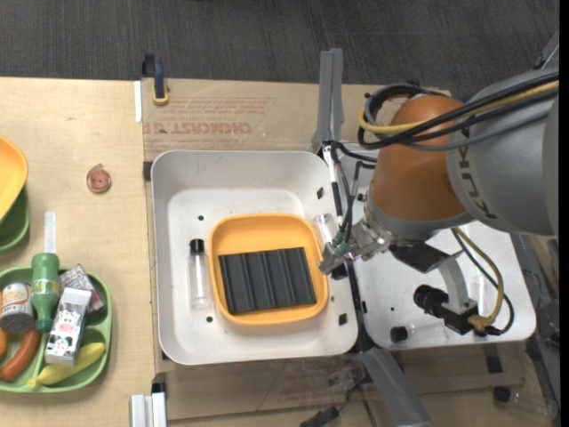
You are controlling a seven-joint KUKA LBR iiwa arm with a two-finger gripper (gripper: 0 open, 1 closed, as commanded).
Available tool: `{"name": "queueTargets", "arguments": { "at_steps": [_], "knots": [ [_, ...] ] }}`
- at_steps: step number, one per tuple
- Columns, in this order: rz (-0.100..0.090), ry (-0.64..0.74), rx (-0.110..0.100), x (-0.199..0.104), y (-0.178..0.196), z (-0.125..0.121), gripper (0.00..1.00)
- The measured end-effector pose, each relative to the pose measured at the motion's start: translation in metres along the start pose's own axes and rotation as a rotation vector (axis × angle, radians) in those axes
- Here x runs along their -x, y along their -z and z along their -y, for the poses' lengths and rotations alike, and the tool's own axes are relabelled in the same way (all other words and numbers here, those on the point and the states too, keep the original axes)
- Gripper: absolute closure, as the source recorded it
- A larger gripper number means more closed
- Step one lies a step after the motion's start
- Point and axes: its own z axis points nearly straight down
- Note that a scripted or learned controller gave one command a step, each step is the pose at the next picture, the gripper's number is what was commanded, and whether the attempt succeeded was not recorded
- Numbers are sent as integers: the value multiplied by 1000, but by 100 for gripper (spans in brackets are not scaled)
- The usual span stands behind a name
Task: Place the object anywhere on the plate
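The gripper (336, 258) hangs at the yellow plate's (267, 228) right rim; I cannot tell if it grips anything. The black ridged block (267, 280) lies on the plate. The claw could bump the rim.

end effector (336, 254) fingers hidden beneath the orange wrist band (418, 172); yellow bowl (9, 178) cut by left edge

A dark grey carpet (267, 16) covers the floor along the top. Below it runs a pale wooden bench (71, 132), with a brown cardboard sheet (222, 123) printed in red lying on it. A blue clamp (156, 78) grips the bench's far edge. Lighting is even.
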Motion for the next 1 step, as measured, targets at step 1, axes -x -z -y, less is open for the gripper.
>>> {"name": "queueTargets", "arguments": {
  "at_steps": [1],
  "knots": [
    [0,-1,0,0,0,0,0]
  ]
}}
